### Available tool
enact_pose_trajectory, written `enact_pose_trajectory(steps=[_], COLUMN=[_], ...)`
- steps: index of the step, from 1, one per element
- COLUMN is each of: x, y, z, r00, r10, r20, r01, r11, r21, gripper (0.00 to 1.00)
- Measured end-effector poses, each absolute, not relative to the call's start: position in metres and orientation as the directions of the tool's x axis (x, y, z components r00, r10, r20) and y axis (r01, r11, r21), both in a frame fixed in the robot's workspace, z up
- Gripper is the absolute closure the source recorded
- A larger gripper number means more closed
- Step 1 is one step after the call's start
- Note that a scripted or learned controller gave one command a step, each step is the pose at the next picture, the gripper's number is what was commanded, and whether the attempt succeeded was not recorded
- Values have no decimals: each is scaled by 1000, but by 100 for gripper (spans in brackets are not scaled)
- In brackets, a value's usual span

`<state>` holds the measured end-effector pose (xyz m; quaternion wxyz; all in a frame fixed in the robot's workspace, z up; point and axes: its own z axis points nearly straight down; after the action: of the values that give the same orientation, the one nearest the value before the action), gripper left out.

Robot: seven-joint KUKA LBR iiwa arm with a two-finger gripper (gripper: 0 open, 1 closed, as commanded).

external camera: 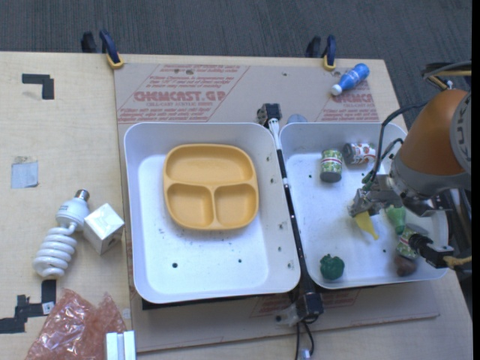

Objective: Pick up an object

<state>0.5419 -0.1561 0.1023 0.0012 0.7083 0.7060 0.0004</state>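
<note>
Yellow wedge-shaped object (368, 226), tilted, right bin (304, 201), just below pincer (365, 205)

Bins: two, both plain white, left bin (150, 268) and right bin (304, 201), the floors dotted with small dark specks.
Divided plate (211, 185): yellow-orange all over, no pattern.
Arm (439, 137): orange band over grey.
Gripper (369, 201): grey metal.
Wedge under the gripper (367, 226): bright yellow.
Small can (331, 164): dark green, pale label band.
Lump at the near wall (331, 266): deep green.
Bottle on the board (350, 79): blue body, white neck.
Board (187, 88): tan, with red printed lettering.
Spiral bulb (58, 244): white, grey base.
Cube (103, 226): off-white.
Crinkled wrapper (71, 328): translucent reddish-pink.
Clamps (111, 49): blue with yellow tips.
</note>
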Motion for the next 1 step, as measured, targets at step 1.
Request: enact_pose_trajectory(steps=[1], x=[600], y=[-85], z=[193], r00=[-1], r10=[1000], r20=[-1], r01=[1000], r11=[1], r21=[1], gripper=[100])
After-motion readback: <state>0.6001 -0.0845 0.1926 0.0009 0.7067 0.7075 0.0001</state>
